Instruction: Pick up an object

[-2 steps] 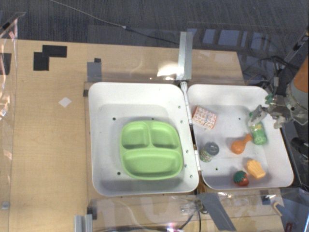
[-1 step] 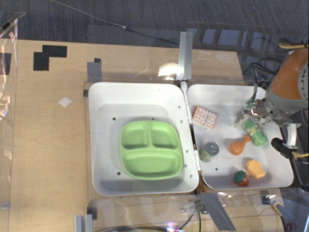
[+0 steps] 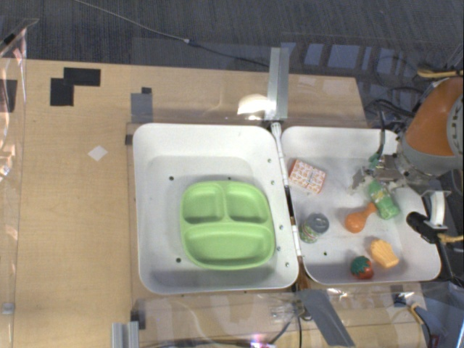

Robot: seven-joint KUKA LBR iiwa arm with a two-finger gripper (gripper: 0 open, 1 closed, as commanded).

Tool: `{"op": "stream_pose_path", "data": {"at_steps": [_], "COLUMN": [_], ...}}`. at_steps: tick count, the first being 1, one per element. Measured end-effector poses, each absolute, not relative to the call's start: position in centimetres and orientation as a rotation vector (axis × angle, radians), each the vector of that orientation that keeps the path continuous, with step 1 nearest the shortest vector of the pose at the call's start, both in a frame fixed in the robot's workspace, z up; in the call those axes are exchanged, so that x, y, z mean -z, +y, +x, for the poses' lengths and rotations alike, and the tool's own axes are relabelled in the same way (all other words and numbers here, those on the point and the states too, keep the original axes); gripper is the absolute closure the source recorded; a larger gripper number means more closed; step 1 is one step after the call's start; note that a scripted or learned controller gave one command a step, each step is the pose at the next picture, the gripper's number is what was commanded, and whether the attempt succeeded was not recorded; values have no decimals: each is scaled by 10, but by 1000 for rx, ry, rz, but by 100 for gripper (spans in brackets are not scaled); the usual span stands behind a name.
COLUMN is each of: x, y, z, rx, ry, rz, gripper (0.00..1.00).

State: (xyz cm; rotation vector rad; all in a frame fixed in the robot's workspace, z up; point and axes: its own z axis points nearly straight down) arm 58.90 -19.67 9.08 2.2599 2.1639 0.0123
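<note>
Green object point(image 3: 386, 206) under gripper point(image 3: 378, 176) in right bin point(image 3: 341, 154) (grip state indiscernible); arm point(image 3: 435, 133) above.

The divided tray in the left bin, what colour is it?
Light green tray, clearest in the camera view.

You are viewing an evenly lit, slightly soft frame; glare is showing on the clear panel point(image 3: 11, 122) at left.

Dark grey carpet floor point(image 3: 217, 6) behind light wooden bench point(image 3: 65, 216); black tape marks point(image 3: 72, 84) on bench.
</note>
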Motion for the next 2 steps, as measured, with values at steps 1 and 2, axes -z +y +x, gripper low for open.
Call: {"op": "stream_pose_path", "data": {"at_steps": [1, 2], "x": [-132, -98], "y": [-179, -203], "z": [627, 638], "rx": [-7, -24], "ry": [2252, 2187], "rz": [2182, 2229], "gripper": [0, 0]}}
